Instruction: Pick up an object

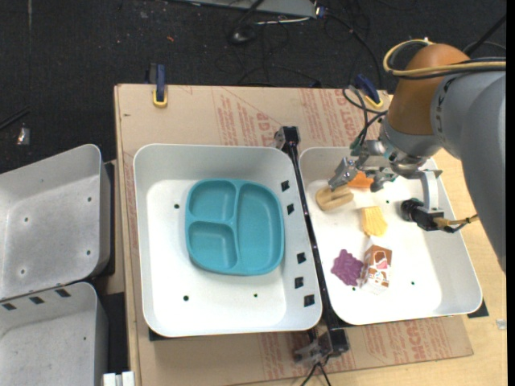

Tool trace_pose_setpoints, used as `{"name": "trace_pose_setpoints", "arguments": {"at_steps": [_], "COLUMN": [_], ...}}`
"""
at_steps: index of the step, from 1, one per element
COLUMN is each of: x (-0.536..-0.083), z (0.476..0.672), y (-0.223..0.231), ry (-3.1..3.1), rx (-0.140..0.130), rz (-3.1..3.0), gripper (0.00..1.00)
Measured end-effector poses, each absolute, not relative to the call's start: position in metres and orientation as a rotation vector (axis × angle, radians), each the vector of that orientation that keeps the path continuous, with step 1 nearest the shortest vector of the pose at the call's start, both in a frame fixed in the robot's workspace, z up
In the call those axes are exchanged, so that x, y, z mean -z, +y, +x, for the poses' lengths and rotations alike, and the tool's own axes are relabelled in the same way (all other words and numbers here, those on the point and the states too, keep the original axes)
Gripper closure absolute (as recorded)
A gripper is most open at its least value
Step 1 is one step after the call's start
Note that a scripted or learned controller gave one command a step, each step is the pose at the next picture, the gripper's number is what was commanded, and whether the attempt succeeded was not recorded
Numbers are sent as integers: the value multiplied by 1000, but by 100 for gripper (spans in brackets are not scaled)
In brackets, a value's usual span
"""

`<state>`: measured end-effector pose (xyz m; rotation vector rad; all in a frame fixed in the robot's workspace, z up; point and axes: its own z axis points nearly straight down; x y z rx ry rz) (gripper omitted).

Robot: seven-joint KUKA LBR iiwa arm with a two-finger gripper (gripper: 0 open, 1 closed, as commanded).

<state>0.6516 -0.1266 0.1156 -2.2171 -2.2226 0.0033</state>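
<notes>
In the camera view, we are seeing the pincer [348, 175] hanging low in the right bin [451, 284], just above a tan bread-like piece [332, 198], probably lining up a grab. Whether its tips are spread we cannot tell. A yellow piece [373, 220] and purple piece [347, 267] are lying nearby.

My bench is a cardboard sheet [241, 103] held by a yellow clamp [160, 85], on dark speckled floor [72, 39] with loose cables [257, 22] and white panels [48, 207] at one side
</notes>
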Motion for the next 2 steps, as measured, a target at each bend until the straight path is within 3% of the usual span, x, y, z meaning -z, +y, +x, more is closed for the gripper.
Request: {"name": "trace_pose_setpoints", "arguments": {"at_steps": [1, 2], "x": [-129, -172], "z": [653, 656], "y": [-127, -128], "ry": [-2226, -2227], "rx": [2, 4], "rz": [-2220, -2222], "gripper": [100, 100]}}
